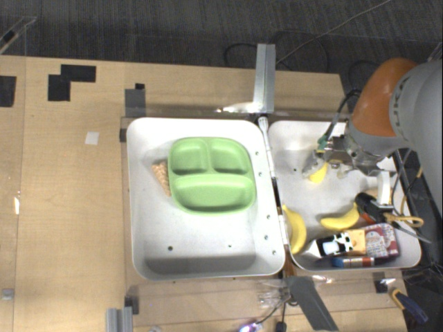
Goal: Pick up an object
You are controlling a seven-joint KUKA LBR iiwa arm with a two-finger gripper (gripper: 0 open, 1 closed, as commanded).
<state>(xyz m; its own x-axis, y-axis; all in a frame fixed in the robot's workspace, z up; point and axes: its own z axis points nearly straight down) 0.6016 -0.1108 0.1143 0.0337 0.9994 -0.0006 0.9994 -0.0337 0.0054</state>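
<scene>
Objects for picking lie in two white bins set side by side on the wooden surface [69, 206]. No single target is named, so any reachable item qualifies.

Left bin [149, 254]: a green divided plate [210, 173] sits flat near the middle — smooth moulded plastic with three compartments and rounded corners. A tan, grainy item [161, 177] is tucked against its left edge, partly under the rim; its identity cannot be determined. The plate's broad, low profile offers little for two fingers to close on.

Right bin [294, 151]: one banana [297, 228] lies against the left wall, and a second banana [342, 219] curves near the centre. Both are smooth-skinned and yellow. A printed carton [356, 243] and a marker [346, 260] rest along the front wall, probably settled there by the bin's slope.

The hand [331, 159] hangs low over the back of the right bin, just beside a small yellow piece [316, 174]. Whether its fingers are apart or together cannot be determined — the wrist body covers them. The yellow piece appears the likeliest target, judged by proximity alone.
</scene>
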